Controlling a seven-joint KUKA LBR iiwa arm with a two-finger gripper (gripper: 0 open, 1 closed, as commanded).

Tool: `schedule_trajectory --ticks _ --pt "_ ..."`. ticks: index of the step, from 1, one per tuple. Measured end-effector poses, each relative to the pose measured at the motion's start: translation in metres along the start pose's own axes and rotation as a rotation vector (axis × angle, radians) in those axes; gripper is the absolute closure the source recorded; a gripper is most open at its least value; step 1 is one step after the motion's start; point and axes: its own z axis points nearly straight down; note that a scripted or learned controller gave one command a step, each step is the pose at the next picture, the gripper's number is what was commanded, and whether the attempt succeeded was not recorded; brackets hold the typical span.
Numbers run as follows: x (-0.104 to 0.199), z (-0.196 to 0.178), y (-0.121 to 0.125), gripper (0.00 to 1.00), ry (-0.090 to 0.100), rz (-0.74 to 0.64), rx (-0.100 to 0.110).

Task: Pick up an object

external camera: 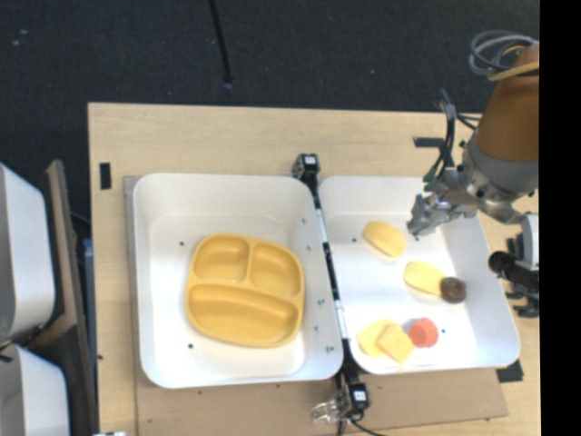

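The right bin [481, 243] holds several small food-like pieces. A pale yellow oval piece [385, 239] lies near its upper middle. Another yellow oval piece [423, 278] lies lower right, touching a small dark brown ball [453, 289]. At the front sit a yellow round piece [372, 337], a yellow-orange block [396, 344] and a red round piece [423, 332]. My gripper [423, 217] hangs over the right bin's upper part, just right of the upper oval piece, with nothing seen between its fingers.
The left bin [163, 243] holds a yellow divided plate [243, 290]. A ridge with black clips [307, 163] separates the bins. The grey arm with its orange band [510, 116] comes in from the right. Dark fittings [513, 275] sit beside the right bin's right rim.
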Motion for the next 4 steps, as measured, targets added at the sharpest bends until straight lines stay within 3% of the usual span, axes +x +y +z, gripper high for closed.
schedule_trajectory --ticks 2,4 --pt "0.098 0.019 0.000 1.00 0.001 -0.002 0.000" --pt "0.196 0.023 0.016 1.00 0.000 -0.001 0.001"
